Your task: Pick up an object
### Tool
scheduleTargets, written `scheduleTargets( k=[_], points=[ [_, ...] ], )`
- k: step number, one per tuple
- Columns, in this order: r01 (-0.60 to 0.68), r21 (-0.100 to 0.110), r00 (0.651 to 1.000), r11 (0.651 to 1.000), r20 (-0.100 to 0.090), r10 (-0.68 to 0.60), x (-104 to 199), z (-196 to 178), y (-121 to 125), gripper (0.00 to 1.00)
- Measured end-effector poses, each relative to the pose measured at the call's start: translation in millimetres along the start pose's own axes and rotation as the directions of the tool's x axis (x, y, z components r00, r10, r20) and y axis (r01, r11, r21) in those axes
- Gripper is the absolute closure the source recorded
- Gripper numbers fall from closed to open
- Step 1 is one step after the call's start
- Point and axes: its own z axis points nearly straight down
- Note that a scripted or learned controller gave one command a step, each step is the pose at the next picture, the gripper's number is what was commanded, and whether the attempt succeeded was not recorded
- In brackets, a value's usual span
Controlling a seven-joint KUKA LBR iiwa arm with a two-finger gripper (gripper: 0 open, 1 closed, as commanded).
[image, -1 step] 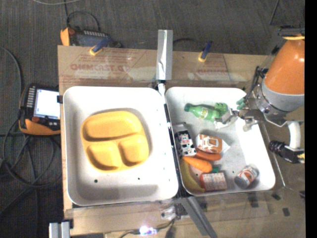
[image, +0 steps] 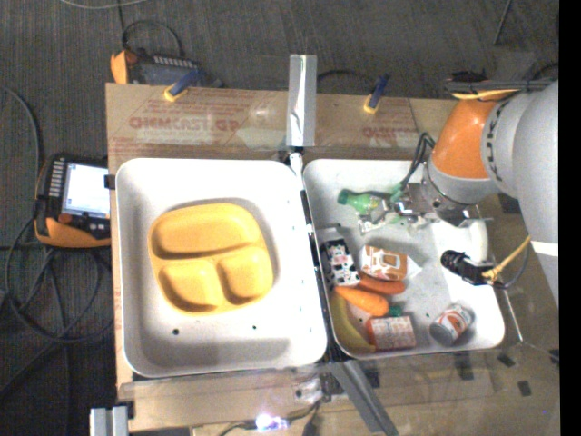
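Hand (image: 399, 209) hangs low in the right bin (image: 495, 334), beside a green bottle (image: 360, 200), likely its target; whether it is apart or together I cannot tell. Carrot (image: 368, 296), can (image: 449, 323) and packets lie nearer. A yellow tray (image: 213, 254) fills the left bin (image: 132, 334).

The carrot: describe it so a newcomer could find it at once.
Start at the right-hand white bin, the one crowded with small items. Near its middle lies the carrot, a long orange shape pointing left to right. It sits just below a small orange-and-white packet and above a yellow banana.
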Motion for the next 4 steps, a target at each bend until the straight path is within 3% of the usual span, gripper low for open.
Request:
scheduleTargets(
  k=[1,2,3,4],
  points=[
    [-0.056,0.0,0.998,0.998,-0.003,0.056,21,1,4,0.0],
    [-0.105,0.02,0.994,0.994,-0.008,0.105,-19,3,57,0.0],
    [-0.103,0.014,0.995,0.995,0.001,0.103,-20,-9,58,1.0],
    [-0.213,0.001,0.977,0.977,0.0,0.213,7,-119,58,1.0]
  ],
)
